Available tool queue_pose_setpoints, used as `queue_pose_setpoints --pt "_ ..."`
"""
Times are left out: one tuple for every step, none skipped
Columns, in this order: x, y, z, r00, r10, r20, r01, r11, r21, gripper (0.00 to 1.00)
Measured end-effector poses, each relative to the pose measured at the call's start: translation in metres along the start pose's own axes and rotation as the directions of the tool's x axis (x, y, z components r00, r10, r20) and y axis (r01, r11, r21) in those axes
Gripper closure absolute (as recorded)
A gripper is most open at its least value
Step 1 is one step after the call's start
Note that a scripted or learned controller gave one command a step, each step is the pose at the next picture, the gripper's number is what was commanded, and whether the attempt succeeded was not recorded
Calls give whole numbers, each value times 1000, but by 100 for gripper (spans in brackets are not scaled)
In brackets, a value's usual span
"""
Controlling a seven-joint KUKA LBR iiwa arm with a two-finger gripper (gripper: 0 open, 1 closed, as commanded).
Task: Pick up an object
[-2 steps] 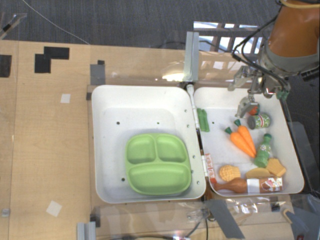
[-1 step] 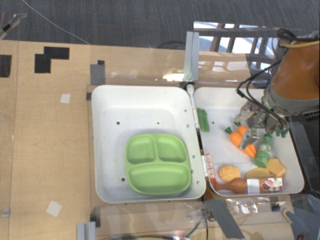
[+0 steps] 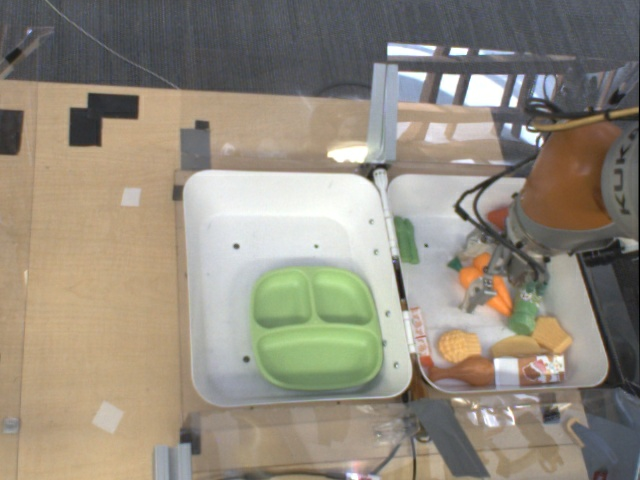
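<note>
My gripper [image 3: 497,286] is low in the right bin [image 3: 592,358], open, its fingers down among a cluster of small orange carrot-like pieces [image 3: 473,274]. One orange piece [image 3: 501,301] lies right by the fingertips, and I cannot tell whether they touch it. A green toy [image 3: 524,314] lies just right of them. Close by are a round waffle-like biscuit [image 3: 459,345], a tan bread piece [image 3: 514,346], a yellow wedge [image 3: 552,335] and a bottle [image 3: 500,370] lying on its side along the front wall.
A green divided plate [image 3: 318,328] lies in the left bin [image 3: 215,228]. A green stick [image 3: 405,240] rests by the wall between the bins. A red item [image 3: 497,215] peeks out behind the wrist. The arm covers the right bin's back right.
</note>
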State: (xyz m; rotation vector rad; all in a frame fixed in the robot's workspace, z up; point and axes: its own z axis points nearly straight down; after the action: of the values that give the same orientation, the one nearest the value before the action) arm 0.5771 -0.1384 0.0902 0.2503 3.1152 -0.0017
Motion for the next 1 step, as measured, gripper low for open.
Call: queue_pose_setpoints --pt "-5 2 -15 1000 -7 15 7 1000 0 100"
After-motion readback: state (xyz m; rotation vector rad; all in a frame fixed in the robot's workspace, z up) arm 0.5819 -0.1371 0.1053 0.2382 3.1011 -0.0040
